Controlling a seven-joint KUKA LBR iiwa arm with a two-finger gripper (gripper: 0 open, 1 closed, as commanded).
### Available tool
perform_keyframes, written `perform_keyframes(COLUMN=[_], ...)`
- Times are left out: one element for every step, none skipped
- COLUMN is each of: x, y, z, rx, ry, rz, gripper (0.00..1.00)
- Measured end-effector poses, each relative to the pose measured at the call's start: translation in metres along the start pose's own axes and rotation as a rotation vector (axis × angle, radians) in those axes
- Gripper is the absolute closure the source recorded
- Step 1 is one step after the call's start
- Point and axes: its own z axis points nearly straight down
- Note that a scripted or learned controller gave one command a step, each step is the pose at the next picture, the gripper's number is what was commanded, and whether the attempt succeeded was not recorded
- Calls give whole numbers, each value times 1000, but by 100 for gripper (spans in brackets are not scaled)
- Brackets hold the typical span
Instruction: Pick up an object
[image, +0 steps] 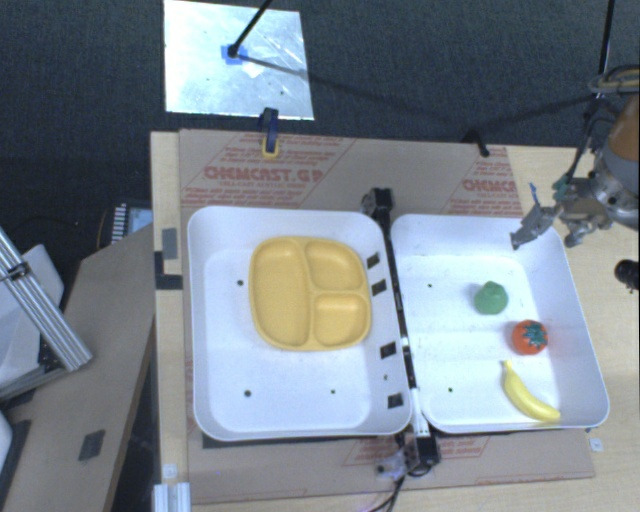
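Fruit fills the right-hand shallow white bin (570, 300): a small round green plastic piece (491, 298) sits mid-bin toward its far edge, a red tomato-like ball with a green top (529, 337) lies just beside it toward the right wall, and a yellow plastic banana (528, 393) rests near the front right corner. The left white bin (215, 330) carries a yellow three-compartment plate (308, 293) at its centre. Your two-finger gripper (548, 227) hangs over the right bin's far right corner, fingers spread apart with nothing between them, well apart from all three pieces. You can expect these toys to be light, hard and slick; the round ones may roll from a pinch. I judge the banana the safest target: close across its narrow middle, fingers square to its length.
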Motion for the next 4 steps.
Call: perform_keyframes(x=[1, -2, -2, 1], y=[2, 2, -5, -7], z=[-8, 33, 79, 141], rx=[-13, -10, -9, -9], ry=[-3, -3, -2, -2], rz=[-3, -1, -1, -1], gripper=[0, 0, 0, 0])
